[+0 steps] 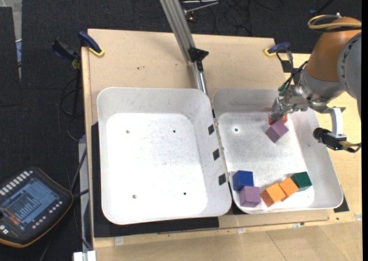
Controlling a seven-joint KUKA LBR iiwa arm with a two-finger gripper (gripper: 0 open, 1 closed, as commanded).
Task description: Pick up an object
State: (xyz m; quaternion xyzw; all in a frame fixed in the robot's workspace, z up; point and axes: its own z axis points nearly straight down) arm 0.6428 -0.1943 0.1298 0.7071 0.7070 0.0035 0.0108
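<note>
Two shallow white bins sit side by side on a tan bench board: the left bin (109, 139) at centre-left of the frame, the right bin (322, 168) at centre-right.

Right bin, upper part: one light purple block (277, 132), tilted, with a small red-orange block (280, 119) just above it. The gripper (280, 111) sits directly over the red-orange block, at or very near it. Whether the fingers are spread or closed, and whether anything lies between them, cannot be told at this scale.

Right bin, lower part, in a loose row from left to right: one blue block (243, 179); one purple block (249, 195) just below it and touching; one orange block (273, 192); one green block (301, 181) at the orange block's upper right.

Arm (330, 61): grey with an orange band, entering from the upper right of the frame.

Bench fittings: one blue-and-yellow clamp (86, 42) at the board's upper left corner, another clamp (277, 50) at its upper right. One metal pole (178, 21) slants down from top centre to the gap between the bins.

Lower left corner of the frame: one control pendant (26, 205) with a lit screen.
</note>
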